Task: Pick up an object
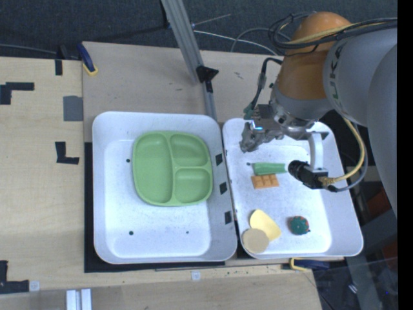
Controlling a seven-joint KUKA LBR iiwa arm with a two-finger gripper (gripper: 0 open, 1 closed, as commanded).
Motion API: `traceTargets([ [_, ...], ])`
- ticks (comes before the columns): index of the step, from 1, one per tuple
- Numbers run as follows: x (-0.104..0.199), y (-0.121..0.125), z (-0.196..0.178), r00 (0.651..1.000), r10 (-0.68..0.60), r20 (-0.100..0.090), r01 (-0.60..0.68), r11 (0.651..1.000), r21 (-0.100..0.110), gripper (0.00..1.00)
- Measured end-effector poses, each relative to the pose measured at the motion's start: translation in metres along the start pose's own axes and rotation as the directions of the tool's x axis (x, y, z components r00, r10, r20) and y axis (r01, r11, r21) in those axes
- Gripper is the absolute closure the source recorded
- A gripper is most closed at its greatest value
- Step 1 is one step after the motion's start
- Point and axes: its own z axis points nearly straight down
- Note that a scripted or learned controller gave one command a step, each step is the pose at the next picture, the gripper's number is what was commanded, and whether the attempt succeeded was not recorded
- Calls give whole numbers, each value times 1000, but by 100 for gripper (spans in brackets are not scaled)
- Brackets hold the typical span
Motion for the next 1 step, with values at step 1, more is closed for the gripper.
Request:
traceTargets([
  [1, 51, -3, 12, 1000, -1, 0, 1, 1000, 0, 100],
])
